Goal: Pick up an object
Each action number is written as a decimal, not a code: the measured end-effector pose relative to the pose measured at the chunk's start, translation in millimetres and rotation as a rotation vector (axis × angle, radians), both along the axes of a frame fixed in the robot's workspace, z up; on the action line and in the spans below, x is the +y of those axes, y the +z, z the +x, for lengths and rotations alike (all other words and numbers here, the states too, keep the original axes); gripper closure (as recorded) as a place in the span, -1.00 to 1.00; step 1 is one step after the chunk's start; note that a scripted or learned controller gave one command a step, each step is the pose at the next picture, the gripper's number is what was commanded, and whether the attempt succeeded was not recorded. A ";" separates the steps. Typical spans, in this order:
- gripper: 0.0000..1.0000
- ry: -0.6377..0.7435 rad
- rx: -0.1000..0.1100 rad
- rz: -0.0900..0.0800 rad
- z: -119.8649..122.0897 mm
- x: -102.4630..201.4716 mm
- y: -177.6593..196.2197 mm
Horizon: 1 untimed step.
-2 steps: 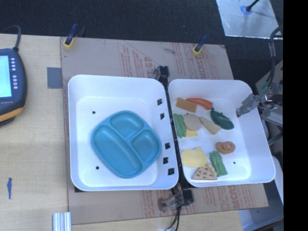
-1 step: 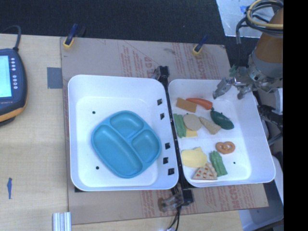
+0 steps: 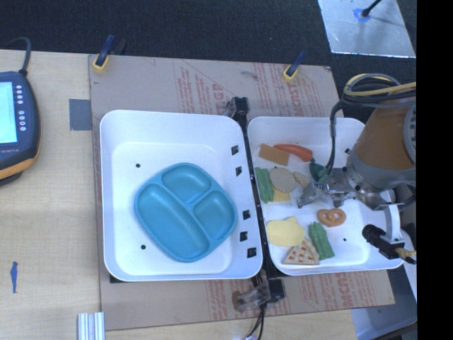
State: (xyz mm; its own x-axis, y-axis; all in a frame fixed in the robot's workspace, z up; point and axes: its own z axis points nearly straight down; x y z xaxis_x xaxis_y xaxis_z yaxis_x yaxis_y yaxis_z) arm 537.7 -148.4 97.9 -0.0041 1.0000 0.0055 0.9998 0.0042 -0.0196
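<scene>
Gripper (image 3: 311, 192) sat low in the right bin, jaw state tbh unclear; pretzel (image 3: 330, 217) lay just below-right, nearest obj.

Bright, even overhead light; soft shadows, slightly soft focus.

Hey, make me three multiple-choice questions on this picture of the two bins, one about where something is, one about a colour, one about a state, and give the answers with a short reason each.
1. Where does the divided plate lie?
A. left bin
B. right bin
C. on the bench outside the bins

2. What colour is that plate?
A. red
B. blue
C. yellow

3. Where is the gripper?
A. over the left bin
B. over the right bin, among the toy food
C. above the handheld controller

Answers: 1 A, the plate sits alone in the left bin. 2 B, it is plainly light blue. 3 B, the gripper hangs among the food pieces near the pretzel.
</scene>
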 end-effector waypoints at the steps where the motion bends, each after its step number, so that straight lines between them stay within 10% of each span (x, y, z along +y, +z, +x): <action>1: -1.00 0.002 -0.022 -0.007 72.0 -11.2 -5.6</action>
